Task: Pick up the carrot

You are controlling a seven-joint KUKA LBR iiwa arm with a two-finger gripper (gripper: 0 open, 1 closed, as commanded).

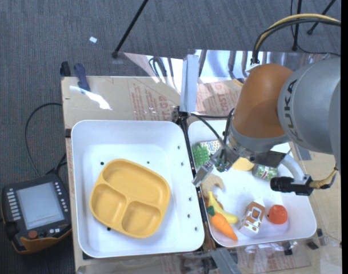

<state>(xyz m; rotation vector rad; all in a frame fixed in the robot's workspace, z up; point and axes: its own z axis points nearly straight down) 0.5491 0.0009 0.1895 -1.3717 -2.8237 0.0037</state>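
Note:
The carrot (pixel 223 225), orange with a green top, lies near the front left corner of the right bin (pixel 302 227), pointing toward the front edge. A yellow banana (pixel 218 205) rests against its upper side. My gripper (pixel 207 170) hangs over the left side of that bin, well behind the carrot and just above a tan bitten-shaped piece (pixel 214 183). Nothing shows as being held in it. The grey and orange wrist hides the bin's back middle.
A red tomato (pixel 278 213) and a small orange-and-white carton (pixel 252 217) lie right of the carrot. A green patterned item (pixel 204 150), a yellow piece (pixel 243 165) and a green can (pixel 265 172) sit near the wrist. The left bin (pixel 85 138) holds a yellow divided tray (pixel 130 197).

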